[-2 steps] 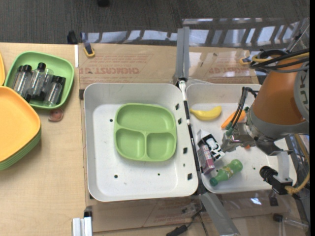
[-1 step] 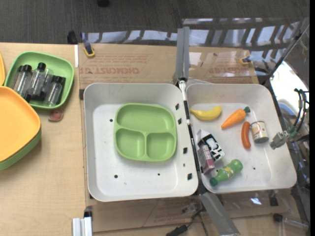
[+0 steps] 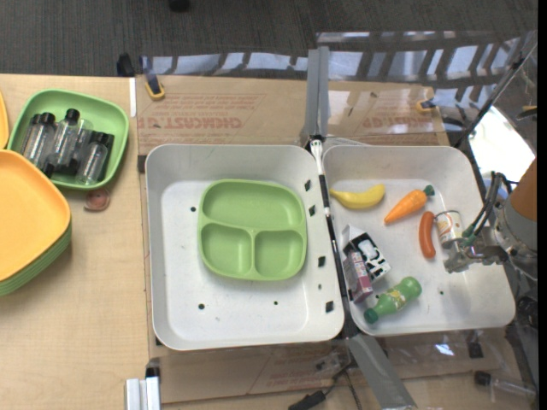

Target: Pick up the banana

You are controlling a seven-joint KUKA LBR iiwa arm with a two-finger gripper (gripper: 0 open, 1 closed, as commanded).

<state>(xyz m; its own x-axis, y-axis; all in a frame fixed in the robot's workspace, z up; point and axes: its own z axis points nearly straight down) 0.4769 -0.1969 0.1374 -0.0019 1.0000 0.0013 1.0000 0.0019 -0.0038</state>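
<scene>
Robotics lab bench, not a home. Two white bins (image 3: 162, 254) taped onto cardboard (image 3: 222, 118), toy food inside, vials in a green tray (image 3: 111, 114), metal framing (image 3: 410, 54) behind.

A dark grey carpeted floor (image 3: 256, 11) lay beyond a pale wooden bench top (image 3: 77, 331), where flattened brown cardboard sheets (image 3: 222, 114) were spread.

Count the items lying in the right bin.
6: banana at upper left, carrot beside it, red sausage, small can by the gripper, black-and-white packet, green bottle lowest.
</scene>
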